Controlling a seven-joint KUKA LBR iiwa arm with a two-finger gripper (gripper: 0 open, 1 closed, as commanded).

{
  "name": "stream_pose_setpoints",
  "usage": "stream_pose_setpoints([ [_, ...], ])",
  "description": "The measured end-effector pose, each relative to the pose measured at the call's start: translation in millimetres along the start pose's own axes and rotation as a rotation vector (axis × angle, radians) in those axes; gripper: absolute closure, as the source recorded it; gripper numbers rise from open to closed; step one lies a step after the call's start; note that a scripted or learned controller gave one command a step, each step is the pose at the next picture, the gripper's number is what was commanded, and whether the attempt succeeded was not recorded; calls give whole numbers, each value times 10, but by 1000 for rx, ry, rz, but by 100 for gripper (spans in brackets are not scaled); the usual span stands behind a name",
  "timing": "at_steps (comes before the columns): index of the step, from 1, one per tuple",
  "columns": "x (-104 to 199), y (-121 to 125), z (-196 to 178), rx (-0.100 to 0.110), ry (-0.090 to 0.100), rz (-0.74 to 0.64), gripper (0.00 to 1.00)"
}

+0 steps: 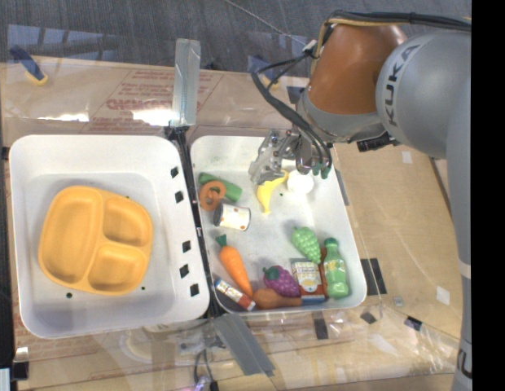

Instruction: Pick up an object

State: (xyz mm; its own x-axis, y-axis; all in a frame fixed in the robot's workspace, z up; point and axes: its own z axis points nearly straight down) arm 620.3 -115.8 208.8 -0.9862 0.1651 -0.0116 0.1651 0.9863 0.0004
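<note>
My gripper (270,163) hangs low over the far part of the right bin (350,218), below the orange-banded wrist. A yellow banana (269,194) lies right under its tip, touching or nearly touching it; I cannot tell which. A small white object (300,182) sits just right of the banana. Left of it lie an orange ring on a green piece (212,191) and a white can (233,217). The arm hides the bin's far right corner.
Along the right bin's near side lie a carrot (234,268), a green bumpy vegetable (306,243), a green bottle (335,270), purple grapes (281,281) and a red box (305,276). The left bin (24,169) holds a yellow divided plate (73,218).
</note>
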Motion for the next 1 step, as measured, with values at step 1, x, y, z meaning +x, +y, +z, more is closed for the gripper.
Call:
stream_pose_setpoints([
  [1,3,10,-71,1,4,-6,100],
])
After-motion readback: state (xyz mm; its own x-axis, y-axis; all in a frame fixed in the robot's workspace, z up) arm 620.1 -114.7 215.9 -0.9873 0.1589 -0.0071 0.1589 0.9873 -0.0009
